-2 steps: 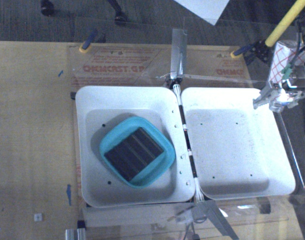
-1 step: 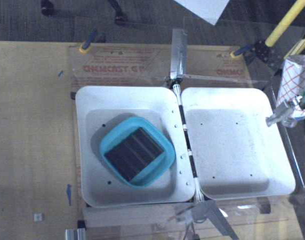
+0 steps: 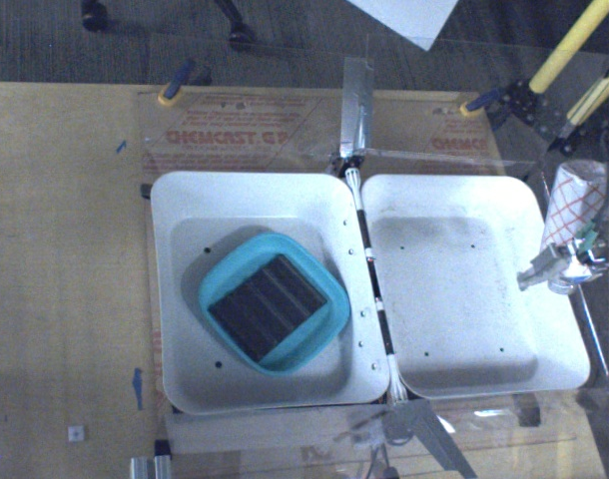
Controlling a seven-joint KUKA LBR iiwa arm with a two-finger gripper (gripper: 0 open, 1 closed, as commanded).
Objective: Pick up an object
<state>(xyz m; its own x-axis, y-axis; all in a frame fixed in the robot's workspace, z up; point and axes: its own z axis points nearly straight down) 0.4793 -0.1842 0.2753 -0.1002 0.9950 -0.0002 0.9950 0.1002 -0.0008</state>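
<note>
A blue tray (image 3: 275,302) holding a dark ribbed block (image 3: 267,307) is lying in the left bin (image 3: 255,203), at lower centre-left of the frame, its long axis running diagonally from lower left to upper right. The gripper (image 3: 549,267) is hanging at the frame's right edge, over the far rim of the right bin (image 3: 454,208), well apart from the tray, which lies to its left across the divider. The view is too blurred to tell how the gripper is set.
</note>
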